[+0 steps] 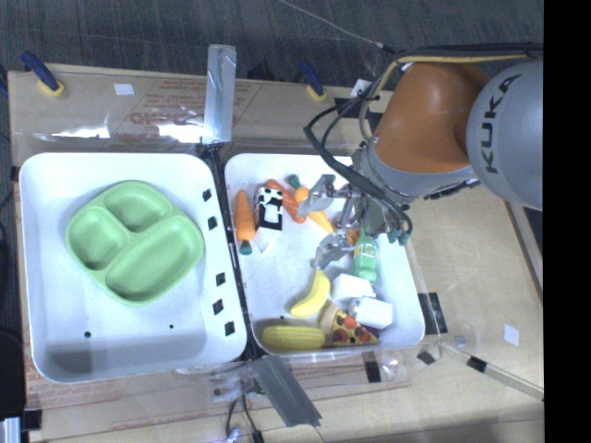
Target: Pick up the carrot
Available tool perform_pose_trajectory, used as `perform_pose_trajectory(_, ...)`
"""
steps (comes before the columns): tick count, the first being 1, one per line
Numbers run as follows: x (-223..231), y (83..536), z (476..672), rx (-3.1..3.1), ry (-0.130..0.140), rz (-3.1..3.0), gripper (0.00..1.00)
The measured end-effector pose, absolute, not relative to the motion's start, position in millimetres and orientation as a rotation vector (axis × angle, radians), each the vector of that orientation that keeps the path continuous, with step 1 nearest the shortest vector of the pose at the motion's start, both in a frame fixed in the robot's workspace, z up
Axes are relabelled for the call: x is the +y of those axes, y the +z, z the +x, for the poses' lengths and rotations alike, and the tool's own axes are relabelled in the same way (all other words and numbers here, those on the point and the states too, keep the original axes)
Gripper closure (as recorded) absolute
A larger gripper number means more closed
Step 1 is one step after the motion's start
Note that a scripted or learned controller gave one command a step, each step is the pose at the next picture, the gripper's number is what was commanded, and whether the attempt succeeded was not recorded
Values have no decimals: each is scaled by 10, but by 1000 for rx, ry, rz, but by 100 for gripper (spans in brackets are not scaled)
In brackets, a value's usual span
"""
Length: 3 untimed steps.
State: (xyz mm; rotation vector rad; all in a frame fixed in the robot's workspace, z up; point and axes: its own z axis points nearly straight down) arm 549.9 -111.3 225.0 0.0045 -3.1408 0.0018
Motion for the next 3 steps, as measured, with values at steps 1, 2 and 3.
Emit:
perform_pose_trajectory(1,-1540,1847,5857,-3136,1,-203,0)
perform_pose_trajectory(2,-1924,932,6014,-3115,-2,-349,0)
perform_pose_trajectory(3,-1898,1078,6056,-3126,0,-334,100)
